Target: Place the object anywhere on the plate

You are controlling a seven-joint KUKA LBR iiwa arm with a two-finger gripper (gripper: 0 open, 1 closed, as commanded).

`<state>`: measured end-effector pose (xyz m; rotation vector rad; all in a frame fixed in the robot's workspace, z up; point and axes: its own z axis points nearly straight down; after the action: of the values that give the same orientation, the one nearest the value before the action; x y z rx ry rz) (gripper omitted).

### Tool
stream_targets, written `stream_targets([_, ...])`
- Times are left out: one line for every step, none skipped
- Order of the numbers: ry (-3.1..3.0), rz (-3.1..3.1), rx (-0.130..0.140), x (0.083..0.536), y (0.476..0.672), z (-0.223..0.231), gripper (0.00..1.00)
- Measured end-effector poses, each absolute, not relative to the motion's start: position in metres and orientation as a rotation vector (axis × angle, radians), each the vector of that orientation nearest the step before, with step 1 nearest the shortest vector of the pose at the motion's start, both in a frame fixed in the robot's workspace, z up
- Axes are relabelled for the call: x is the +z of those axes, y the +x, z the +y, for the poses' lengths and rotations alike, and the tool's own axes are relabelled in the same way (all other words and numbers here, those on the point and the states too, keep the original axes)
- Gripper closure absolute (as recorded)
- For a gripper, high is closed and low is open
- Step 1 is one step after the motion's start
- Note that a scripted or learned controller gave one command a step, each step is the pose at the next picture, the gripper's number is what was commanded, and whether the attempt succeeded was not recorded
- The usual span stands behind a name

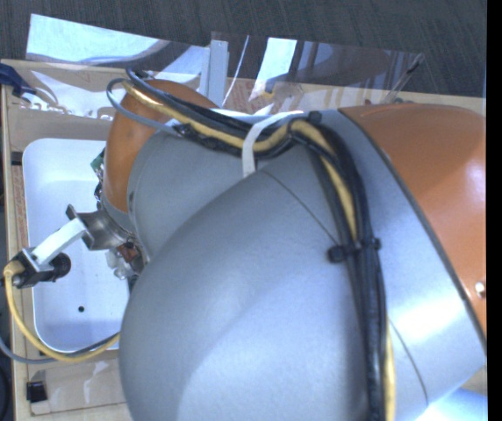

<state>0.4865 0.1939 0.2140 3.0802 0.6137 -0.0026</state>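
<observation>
**Reaching blind: arm hides most of both bins**

Starting at the left, the table (pixel 10 235) shows its wooden edge, and a yellow cable (pixel 10 318) loops down past a small black-tipped fitting (pixel 36 268) on a white bracket. Beside it lies the left bin (pixel 45 182), a shallow white tray whose bare floor carries one small dark speck (pixel 82 309); whether that is a mark or a tiny item is hard to say at this size. Just right of the bracket, a metal wrist piece (pixel 102 228) sits low over the bin, and the gripper (pixel 126 257) seems to be tucked beneath it, touching or nearly touching the arm's shadow. Whether the fingers are spread or pressed together cannot be told, as the arm covers them. Further right, the grey and orange arm (pixel 304 279) fills the middle and right, with a black and yellow cable bundle (pixel 339 191) strapped along it.

The object and the plate cannot be located; both are probably under the arm.

The main risk from here is a release or descent made without a confirmed hold, so the object could land off the plate. The slack yellow cable could also snag on the bin rim.
</observation>
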Motion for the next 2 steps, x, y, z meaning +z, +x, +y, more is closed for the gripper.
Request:
stream_targets([2.964, 1.050, -0.013, 0.211, 0.475, 0.217, 1.00])
stream_targets([2.549, 1.842, -0.006, 0.257, 0.499, 0.219, 1.00])
